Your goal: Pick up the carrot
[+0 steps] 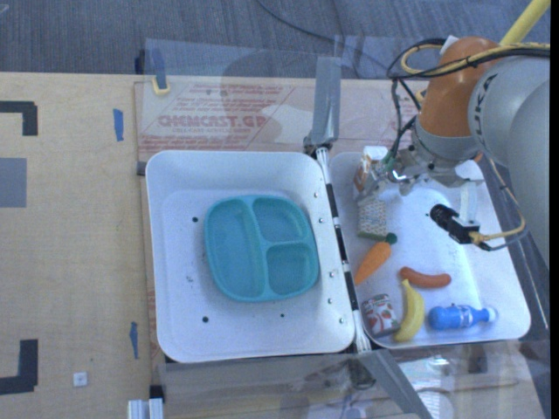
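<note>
Now, nearest you at the frame's lower right, a banana and blue bottle are crowding the right bin's front. Beyond them, the carrot is lying slanted beside the bin's left wall, untouched. Farther up, the pincer is hovering apart from it, probably lining up; you cannot tell whether it is spread or pressed together.

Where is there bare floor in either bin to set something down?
Left bin: bare floor all round the teal plate, widest along its left and top. Right bin: one open patch right of the carrot, above the sausage. Crowded: the view's bottom edge with can, banana and bottle, and under the hand.
</note>
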You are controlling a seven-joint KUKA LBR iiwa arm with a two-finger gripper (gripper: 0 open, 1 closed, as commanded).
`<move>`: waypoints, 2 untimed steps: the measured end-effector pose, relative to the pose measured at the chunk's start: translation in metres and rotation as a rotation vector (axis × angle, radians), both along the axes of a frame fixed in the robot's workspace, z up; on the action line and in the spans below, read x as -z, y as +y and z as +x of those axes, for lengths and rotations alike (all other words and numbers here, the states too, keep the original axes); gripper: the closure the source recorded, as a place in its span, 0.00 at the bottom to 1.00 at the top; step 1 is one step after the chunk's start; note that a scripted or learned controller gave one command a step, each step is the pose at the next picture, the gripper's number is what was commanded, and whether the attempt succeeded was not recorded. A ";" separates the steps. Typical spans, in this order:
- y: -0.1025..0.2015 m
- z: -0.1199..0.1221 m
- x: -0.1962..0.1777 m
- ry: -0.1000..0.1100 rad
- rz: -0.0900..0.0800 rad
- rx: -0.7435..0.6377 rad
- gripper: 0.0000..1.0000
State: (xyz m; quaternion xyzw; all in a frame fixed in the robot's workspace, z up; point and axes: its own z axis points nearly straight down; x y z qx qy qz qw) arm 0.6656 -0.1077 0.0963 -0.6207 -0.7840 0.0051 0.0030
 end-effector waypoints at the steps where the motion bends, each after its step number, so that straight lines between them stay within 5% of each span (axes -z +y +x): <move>1: -0.003 -0.102 0.001 -0.031 0.006 -0.037 0.00; 2: -0.021 -0.157 0.008 -0.019 0.004 -0.196 0.00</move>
